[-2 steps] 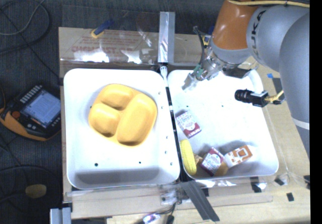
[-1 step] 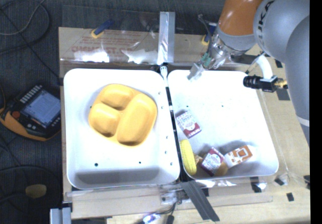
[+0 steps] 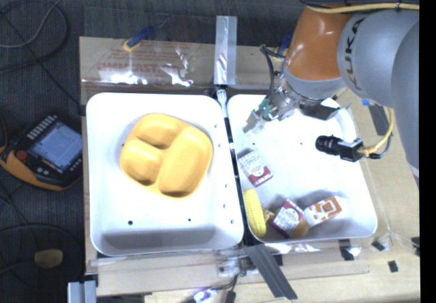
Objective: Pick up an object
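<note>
- Take the red packet point(image 3: 255, 167) as the likeliest target: lies flat, alone, apart from everything else in the right bin point(image 3: 354, 158).
- Bring the gripper point(image 3: 261, 116) a short way toward the near side until directly over the red packet, then lower straight down.
- Line up the closing direction across the red packet's narrow side, not its length.
- Mind the bin wall just left of the red packet; keep the descent clear of it.
- Leave the corn cob point(image 3: 254, 212) nearer than the red packet, and the dark pouch point(image 3: 287, 218) and orange carton point(image 3: 322, 210) nearer and to its right: crowded together, likely harder to single out.
- Ignore the big yellow loaf point(image 3: 165, 153), well to the left of the red packet in the left bin point(image 3: 109, 227); probably too wide to grasp.
- Reaches in from the right, orange band point(image 3: 317, 43) high beyond the red packet, wrist tilted down and leftward.
- Hovers just beyond the red packet with nothing visibly held; cannot tell whether open or closed.
</note>
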You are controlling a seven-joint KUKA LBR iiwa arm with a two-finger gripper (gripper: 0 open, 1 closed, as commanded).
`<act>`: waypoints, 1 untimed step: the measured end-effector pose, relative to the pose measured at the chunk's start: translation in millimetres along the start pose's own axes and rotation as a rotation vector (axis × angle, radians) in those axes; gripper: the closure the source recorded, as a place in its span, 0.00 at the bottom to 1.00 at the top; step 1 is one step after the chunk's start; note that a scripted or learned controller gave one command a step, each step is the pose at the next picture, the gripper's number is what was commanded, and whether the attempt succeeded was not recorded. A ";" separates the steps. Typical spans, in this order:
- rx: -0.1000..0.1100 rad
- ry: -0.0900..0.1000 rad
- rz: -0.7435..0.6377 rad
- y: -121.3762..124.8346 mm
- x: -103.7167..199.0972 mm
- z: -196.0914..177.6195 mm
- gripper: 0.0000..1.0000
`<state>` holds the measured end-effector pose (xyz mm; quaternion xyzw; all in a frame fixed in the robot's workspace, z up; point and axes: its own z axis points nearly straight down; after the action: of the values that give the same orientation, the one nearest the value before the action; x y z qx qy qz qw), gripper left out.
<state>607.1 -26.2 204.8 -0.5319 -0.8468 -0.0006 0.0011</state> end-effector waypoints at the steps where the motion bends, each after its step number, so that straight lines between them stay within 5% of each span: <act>1: -0.002 -0.003 -0.145 39.0 95.0 -75.0 1.00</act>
<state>601.1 76.1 280.0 -0.4692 -0.8831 -0.0005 -0.0007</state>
